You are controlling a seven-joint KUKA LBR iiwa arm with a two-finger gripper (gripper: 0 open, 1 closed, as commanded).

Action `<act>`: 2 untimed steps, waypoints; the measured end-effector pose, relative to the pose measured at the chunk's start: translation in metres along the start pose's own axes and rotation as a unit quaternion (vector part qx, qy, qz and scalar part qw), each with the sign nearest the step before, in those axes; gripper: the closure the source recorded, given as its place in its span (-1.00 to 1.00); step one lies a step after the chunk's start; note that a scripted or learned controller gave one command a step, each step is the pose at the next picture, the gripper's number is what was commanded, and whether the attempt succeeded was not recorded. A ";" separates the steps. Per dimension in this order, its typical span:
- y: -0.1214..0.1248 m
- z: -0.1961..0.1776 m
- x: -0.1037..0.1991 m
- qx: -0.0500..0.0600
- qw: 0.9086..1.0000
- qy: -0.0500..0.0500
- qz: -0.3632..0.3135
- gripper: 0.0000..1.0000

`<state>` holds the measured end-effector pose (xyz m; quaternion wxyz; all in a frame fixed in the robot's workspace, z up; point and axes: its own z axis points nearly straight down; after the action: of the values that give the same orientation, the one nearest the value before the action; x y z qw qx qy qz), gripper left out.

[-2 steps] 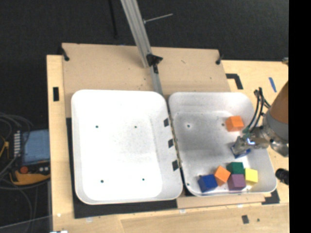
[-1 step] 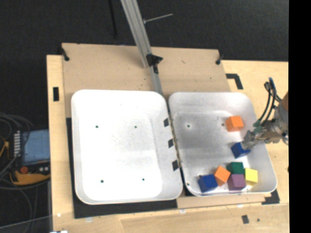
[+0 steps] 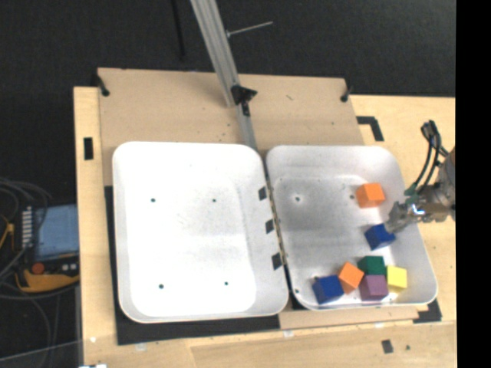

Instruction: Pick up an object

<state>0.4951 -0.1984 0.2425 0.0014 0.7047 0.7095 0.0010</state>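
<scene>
Table (image 3: 307,117): two bins. Right bin (image 3: 322,167) held seven blocks. Tool (image 3: 404,213) sat at its right rim, above blue block (image 3: 379,236); grip state unreadable. Nothing lifted yet.

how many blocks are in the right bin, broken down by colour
orange blocks: 2
blue blocks: 2
green block: 1
yellow block: 1
purple block: 1
total: 7, all in the right bin
</scene>
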 end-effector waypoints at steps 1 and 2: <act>0.027 -0.008 0.047 0.000 1.000 0.001 -0.001 1.00; 0.042 -0.014 0.095 0.001 1.000 0.001 -0.001 1.00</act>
<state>0.5362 -0.1032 0.2567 0.0003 0.7040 0.7102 0.0013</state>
